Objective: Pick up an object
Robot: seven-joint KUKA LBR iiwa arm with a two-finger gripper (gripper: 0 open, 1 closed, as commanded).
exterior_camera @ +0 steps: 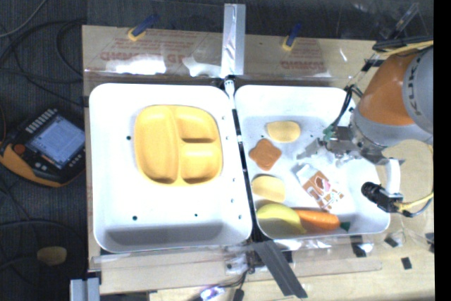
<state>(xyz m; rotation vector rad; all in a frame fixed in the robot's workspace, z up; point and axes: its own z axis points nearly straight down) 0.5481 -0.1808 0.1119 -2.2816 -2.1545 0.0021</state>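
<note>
Pincer low over the right bin, nothing seen between its tips

Pincer [325, 144] hangs beside the snack packet [318, 188] — whether its tips are apart or together I cannot tell; carrot [316, 219], yellow pieces and brown biscuit [265, 153] lie loose in the right bin [310, 96] for picking, the yellow tray [178, 143] fills the left bin [113, 173].

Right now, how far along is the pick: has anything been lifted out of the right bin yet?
Nothing looks lifted. The gripper is low in the right bin, near the snack packet, with nothing seen between its fingers. The carrot, brown cracker and pale yellow pieces lie on the bin floor. Grasping and lifting remain.
</note>
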